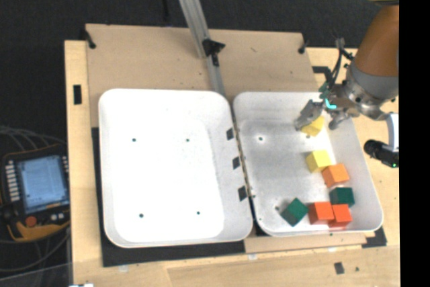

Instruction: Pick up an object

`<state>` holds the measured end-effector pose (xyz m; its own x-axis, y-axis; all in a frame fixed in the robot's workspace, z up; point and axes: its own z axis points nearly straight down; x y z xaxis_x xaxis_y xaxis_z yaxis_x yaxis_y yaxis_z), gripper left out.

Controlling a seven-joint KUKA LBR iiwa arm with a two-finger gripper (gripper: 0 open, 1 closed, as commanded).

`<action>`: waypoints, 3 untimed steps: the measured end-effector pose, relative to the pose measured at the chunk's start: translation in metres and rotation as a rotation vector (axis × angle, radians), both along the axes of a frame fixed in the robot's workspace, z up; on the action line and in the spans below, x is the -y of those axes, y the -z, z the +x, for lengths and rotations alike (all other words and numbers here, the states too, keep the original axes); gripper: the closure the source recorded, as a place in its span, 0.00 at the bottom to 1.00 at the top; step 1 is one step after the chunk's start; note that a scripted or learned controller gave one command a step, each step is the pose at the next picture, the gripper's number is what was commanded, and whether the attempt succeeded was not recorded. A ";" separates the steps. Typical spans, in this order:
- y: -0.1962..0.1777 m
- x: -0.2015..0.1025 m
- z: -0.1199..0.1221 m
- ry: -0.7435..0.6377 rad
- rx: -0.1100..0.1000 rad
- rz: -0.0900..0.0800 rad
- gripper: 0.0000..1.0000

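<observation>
So the gripper (314,119) has a yellow block (312,126) clamped between its fingers, up at 12 o'clock in the right bin (269,165). Another yellow cube (319,159), orange blocks (335,175) and green blocks (293,211) sit around 5 o'clock. The left bin (168,165) is alongside.

Evenly lit from above, moderately bright on the desk (168,57), near-black surround. Mild glare across both white bins (168,165), washing out surface detail. Soft, short shadows beside the blocks at lower right. Slight overall softness and coarse resolution; no marked edge distortion.
</observation>
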<state>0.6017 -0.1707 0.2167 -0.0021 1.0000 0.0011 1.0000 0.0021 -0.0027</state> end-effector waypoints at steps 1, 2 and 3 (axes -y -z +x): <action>-0.002 0.000 0.001 -0.001 0.004 -0.001 0.00; 0.045 0.000 0.009 -0.002 0.000 -0.003 0.00; 0.100 -0.007 0.003 0.002 -0.002 -0.003 0.00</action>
